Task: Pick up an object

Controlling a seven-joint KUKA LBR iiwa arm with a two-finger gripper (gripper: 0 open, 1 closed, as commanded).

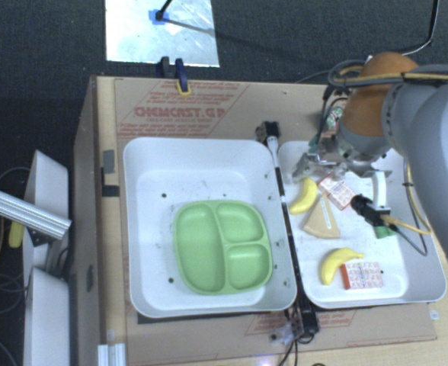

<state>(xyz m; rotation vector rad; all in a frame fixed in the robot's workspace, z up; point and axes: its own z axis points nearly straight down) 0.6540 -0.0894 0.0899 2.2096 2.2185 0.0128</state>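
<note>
You're reaching into the right bin (pixel 430 280); gripper (pixel 321 161) is hovering over the far banana (pixel 304 197). Can't tell its opening or hold. Next: descending, closing.

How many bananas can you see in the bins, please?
2: one banana near the right bin's upper left, another banana toward its lower middle. The arm may hide more.

green divided plate (pixel 222 247), foil sheet (pixel 161 21), blue clamp (pixel 181 73)
</note>
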